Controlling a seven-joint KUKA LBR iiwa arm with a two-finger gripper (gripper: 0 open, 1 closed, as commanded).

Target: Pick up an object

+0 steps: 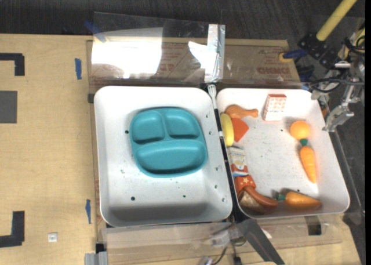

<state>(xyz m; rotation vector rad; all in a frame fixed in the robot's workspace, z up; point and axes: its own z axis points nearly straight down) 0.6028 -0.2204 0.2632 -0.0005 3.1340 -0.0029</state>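
Nearest the camera: the front rim of the right bin (336,209), with a carrot (301,199) and a brown sausage-like toy (259,199) lying along that front wall, touching end to end. Also in this bin: a second carrot (309,163) near the right wall, long axis running front to back, an orange ball (299,129) just behind it, a small white box (275,107) at the back, a chicken drumstick (240,111), a banana (226,129) and a flat packet (237,162) along the left wall. The left bin (110,194) holds a teal divided plate (168,141).

The hand (339,116) sits at the right bin's right rim, parked outside; cannot tell how open it is, nothing seen in it. Likely targets lie to its left: the ball and second carrot are closest. No pick begun yet, by my read.
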